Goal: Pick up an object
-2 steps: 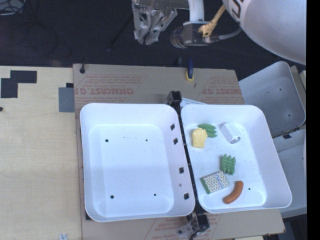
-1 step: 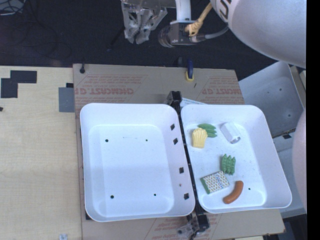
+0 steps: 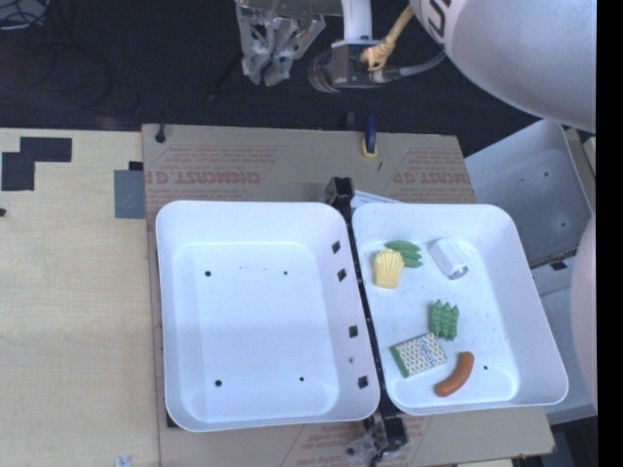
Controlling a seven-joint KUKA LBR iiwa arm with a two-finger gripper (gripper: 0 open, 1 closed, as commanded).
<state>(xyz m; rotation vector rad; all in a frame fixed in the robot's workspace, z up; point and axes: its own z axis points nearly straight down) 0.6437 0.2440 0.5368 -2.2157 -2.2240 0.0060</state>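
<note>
Reading reversed, the cardboard sheet [image 3: 292,168] under both bins shows "CHEMCAST GP"; gripper [image 3: 277,61] hangs above the bench, finger state indiscernible.

Pale wood-grain desk [image 3: 68,300] at left, marked with dark rectangular patches [image 3: 39,159] and a grey square [image 3: 128,193], carrying a brown cardboard sheet [image 3: 253,163] printed with reversed red lettering. Dark floor or backdrop [image 3: 117,56] beyond the desk's far edge, with loose black cables [image 3: 39,3] at the upper left and a small blue-and-yellow clip [image 3: 370,139] at the cardboard's far edge. Grey metal plate [image 3: 531,178] with small holes at right, lying beside the cardboard; lighting even and bright, with soft shadows only.
</note>
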